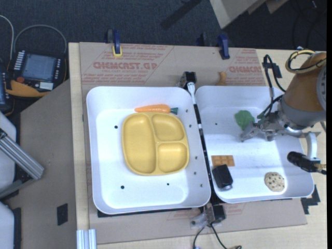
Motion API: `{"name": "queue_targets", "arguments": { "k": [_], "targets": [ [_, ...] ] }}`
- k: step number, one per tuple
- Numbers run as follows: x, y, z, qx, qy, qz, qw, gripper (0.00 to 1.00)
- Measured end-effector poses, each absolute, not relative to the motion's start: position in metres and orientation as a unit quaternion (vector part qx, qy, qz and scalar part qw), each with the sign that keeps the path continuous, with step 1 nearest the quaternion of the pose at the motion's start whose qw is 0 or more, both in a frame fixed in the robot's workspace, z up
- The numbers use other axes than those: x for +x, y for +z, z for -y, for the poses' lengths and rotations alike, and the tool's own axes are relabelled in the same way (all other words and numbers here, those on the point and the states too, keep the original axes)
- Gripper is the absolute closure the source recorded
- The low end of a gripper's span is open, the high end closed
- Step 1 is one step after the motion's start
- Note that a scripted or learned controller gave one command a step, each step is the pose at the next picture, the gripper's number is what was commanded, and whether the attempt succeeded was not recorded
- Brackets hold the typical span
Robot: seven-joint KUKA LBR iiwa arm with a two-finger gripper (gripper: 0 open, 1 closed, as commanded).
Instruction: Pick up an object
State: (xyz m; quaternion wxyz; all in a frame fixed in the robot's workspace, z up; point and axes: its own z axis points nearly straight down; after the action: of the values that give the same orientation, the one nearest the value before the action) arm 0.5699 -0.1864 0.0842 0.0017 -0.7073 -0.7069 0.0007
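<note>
My gripper (252,130) reaches into the right bin (290,95) from the right, low over its floor. Its tip lies just right of and below a small green object (243,118), close to it or touching it. Nearer the front of the same bin sit a flat brown cracker (223,161), a black object (223,176) and a round speckled cookie (274,181). In the left bin (104,149) a yellow divided plate (154,142) lies in the middle, with an orange carrot (153,108) along its far edge.
The grey arm with its orange band (307,95) hangs over the right bin's right side. A black divider strip (197,123) runs between the bins. Cables (271,71) trail by the arm. A teach pendant (39,69) lies off the bench at left.
</note>
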Motion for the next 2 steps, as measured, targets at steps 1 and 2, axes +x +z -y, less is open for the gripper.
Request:
{"name": "queue_targets", "arguments": {
  "k": [1, 2],
  "targets": [
    [0.571, 0.095, 0.187, -0.707, 0.0001, 0.707, 0.000, 1.00],
    [0.574, 0.158, 0.194, -0.707, -0.0015, 0.707, -0.004, 1.00]
  ]
}}
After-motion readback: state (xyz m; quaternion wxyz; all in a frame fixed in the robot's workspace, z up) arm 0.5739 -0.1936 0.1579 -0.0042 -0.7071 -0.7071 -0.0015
